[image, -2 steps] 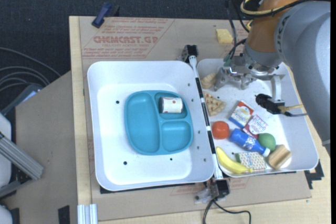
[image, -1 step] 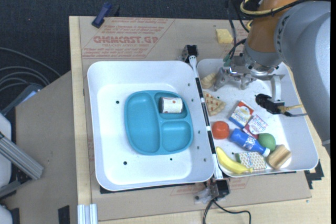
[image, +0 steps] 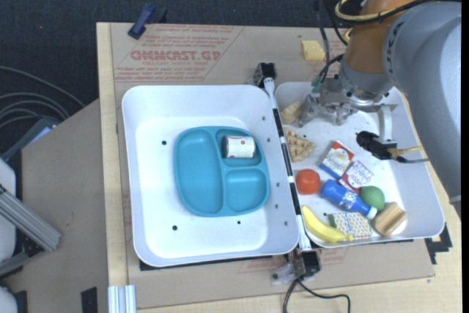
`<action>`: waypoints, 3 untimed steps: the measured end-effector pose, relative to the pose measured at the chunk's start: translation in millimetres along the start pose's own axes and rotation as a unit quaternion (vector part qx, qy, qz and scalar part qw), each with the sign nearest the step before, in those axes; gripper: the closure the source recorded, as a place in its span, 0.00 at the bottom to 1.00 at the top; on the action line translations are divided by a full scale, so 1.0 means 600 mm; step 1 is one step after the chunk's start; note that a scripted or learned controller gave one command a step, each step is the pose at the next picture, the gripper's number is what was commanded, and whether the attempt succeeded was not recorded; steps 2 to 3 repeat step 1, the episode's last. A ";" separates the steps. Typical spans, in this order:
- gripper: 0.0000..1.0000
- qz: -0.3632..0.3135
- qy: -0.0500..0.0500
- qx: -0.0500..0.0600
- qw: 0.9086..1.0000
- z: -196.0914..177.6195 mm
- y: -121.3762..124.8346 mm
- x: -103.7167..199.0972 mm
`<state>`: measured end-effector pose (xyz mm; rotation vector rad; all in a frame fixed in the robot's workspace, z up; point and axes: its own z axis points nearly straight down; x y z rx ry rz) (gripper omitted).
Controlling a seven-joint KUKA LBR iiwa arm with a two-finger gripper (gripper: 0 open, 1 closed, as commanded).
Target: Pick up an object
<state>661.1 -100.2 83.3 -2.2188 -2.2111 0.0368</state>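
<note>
A blue clip (image: 146,20) and a yellow block (image: 313,50) lie on the table (image: 183,55). Grey cables (image: 29,106) coil at the left.

small white can (image: 239,147), lying in blue tray (image: 201,179)

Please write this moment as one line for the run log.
arm: over right bin | claw: low at far left corner, near a tan piece | grasp: not seen | left bin: blue tray with can

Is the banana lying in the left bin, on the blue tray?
No, the banana lies in the right bin, near its front edge.
</note>
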 end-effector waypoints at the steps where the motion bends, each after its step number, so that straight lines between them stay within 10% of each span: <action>1: 0.00 0.000 0.000 0.000 1.000 0.000 0.000 0.000; 3: 0.00 0.000 0.000 0.000 1.000 0.000 0.000 0.000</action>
